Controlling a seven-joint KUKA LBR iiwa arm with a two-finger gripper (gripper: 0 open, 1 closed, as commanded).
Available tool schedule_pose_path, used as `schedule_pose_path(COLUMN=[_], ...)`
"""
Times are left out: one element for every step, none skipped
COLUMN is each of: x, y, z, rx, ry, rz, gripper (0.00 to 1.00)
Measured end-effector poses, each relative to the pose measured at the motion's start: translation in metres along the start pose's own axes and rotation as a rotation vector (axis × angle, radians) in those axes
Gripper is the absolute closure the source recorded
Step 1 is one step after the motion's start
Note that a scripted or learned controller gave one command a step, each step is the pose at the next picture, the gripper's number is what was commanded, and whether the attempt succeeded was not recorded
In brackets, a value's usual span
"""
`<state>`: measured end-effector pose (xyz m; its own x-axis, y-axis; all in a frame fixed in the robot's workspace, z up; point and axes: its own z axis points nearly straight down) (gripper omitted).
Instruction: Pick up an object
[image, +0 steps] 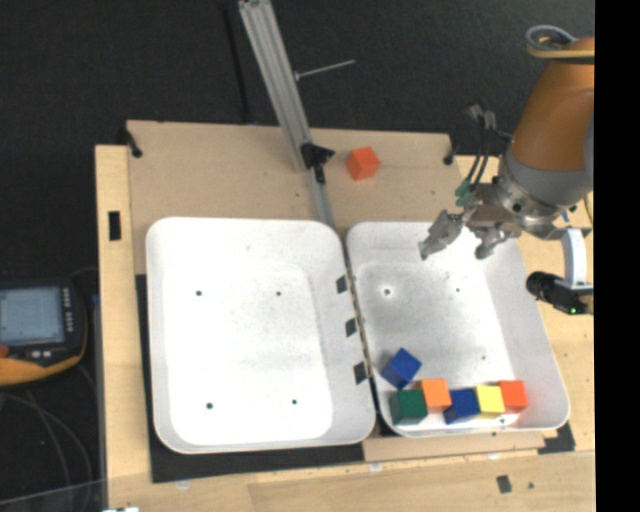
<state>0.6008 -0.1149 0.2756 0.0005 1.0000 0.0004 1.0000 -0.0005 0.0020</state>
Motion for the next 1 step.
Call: schedule_pose_path(x=[-0.0686], y=[-0.0717], z=[0.1185], rx=[0.01], ry=[-0.002], rz=[0.005], gripper=[0.0])
